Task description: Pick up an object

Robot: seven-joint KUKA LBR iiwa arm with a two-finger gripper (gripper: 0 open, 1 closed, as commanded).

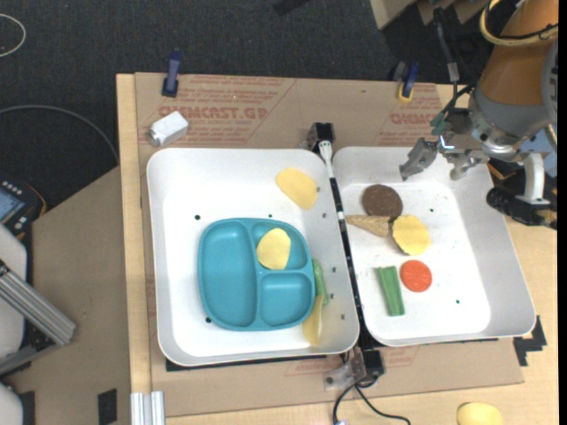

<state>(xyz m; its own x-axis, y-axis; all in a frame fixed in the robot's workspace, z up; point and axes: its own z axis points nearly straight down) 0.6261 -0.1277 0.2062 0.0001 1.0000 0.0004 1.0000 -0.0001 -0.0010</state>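
Cardboard-topped bench, two white bins. Two-finger gripper point(438, 158), fingers seemingly spread wide, empty, over right bin's point(496, 282) far edge; descend squarely onto brown round disc point(382, 200).

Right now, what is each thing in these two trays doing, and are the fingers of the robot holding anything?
Gripper: fingers spread open, holding nothing, above the right bin's far edge.
Blue divided plate: flat in the left bin.
Yellow piece: resting on the plate.
Yellow slice: loose in the left bin.
Brown disc: flat in the right bin.
Green stick: lying flat.
Red disc: lying flat beside the stick.
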